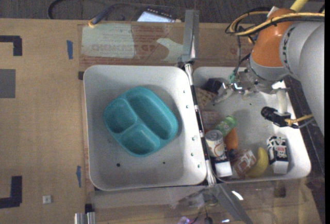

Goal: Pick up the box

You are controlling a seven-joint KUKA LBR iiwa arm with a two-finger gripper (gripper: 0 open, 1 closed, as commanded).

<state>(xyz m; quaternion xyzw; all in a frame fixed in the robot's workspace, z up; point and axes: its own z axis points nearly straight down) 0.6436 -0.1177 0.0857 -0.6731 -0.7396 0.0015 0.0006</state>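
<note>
Small black-and-white carton box (279,153) sits against the right bin's (299,166) rim; claw (233,85) state unclear, well apart.

Grey arm (309,58), orange wrist band (268,48), yellow and black cables (258,22)

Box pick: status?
Gripper low over right bin's far end; grip state unclear. Box upright at near right corner, untouched. Banana close beside box.
</note>
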